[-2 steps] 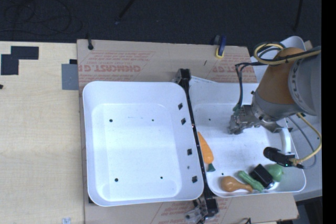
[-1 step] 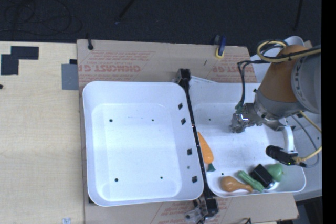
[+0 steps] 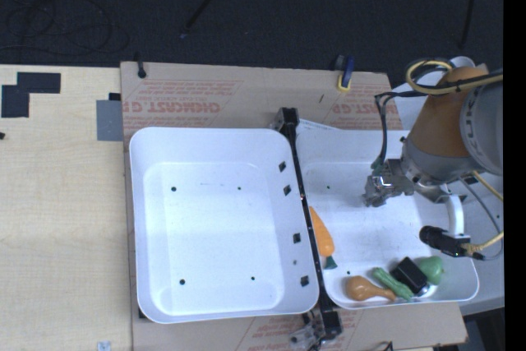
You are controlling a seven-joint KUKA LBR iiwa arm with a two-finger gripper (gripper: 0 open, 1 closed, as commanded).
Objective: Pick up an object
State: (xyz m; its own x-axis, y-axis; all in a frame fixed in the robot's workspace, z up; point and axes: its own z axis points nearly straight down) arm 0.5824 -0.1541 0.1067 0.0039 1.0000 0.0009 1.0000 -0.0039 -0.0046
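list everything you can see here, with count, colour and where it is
bins: 2, white, side by side on the cardboard
cardboard sheet: 1, brown with red print, under the bins
orange object: 1, orange, right bin against its left wall
tan object: 1, orange-tan, right bin near front edge
green objects: 2, green, right bin front corner
black block: 1, black, lying among the green objects
clamp: 1, blue and yellow, cardboard's back edge
arm: 1, grey with orange band, over the right bin
gripper: 1, metallic, low over the right bin's middle
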